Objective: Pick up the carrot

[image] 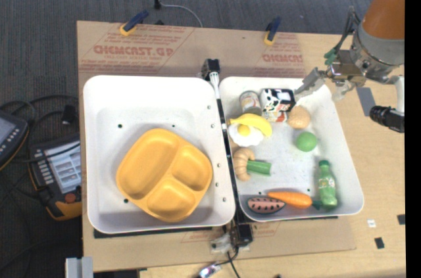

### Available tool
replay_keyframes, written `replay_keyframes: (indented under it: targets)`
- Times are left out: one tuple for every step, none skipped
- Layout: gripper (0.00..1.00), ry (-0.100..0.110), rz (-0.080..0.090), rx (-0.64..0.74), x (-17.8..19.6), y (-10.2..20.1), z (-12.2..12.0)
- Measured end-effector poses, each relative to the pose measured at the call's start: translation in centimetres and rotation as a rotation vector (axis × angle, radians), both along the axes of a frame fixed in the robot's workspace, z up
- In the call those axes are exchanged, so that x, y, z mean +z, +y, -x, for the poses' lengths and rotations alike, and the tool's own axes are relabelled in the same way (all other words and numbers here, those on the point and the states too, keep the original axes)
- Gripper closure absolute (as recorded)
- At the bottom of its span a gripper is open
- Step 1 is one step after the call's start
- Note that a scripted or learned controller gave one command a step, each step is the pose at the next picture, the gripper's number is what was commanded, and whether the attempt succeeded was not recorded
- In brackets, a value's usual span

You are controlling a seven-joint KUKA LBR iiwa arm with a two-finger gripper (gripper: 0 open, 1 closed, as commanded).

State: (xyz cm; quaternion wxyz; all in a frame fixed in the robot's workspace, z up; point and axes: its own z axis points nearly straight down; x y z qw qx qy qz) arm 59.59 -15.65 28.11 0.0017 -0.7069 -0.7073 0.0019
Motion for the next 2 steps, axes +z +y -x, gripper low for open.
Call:
replay_keyframes:
  targets:
    - [0.0, 0.002, 0.001, -0.191, -8.6, -1.6, 6.4]
    - [0.0, 0.001, -0.002, 0.082, -15.3, 2.3, 11.3]
